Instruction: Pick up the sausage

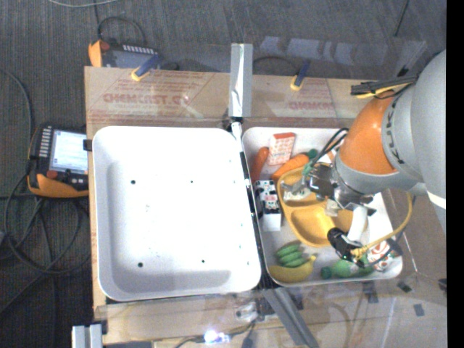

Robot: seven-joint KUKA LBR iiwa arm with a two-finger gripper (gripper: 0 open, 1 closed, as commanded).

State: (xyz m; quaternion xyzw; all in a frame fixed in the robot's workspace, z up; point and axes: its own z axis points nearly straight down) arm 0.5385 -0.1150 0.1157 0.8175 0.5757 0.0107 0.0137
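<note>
From the camera above, my arm [406,140] comes in from the right, its orange band over the right bin [395,216]. My claw [308,183] hangs low over the middle of that bin, above a yellow bowl [313,223]; its tips are lost among the wrist cabling and the toys below, so I cannot tell how it stands or whether it has anything.

The sausage [260,164] lies near the right bin's upper left corner, a reddish-orange link close against the wall that divides the two bins, apart from my claw. Just right of the sausage stands an orange and white carton [283,146]. Below the sausage, along the same wall, sits a small black and white box [267,197]. Further down from the sausage, near the bin's lower wall, a green pepper [291,253] rests against a banana [294,270].

The left bin [101,194] sits across the dividing wall from the sausage, on the tabletop [167,96].
</note>
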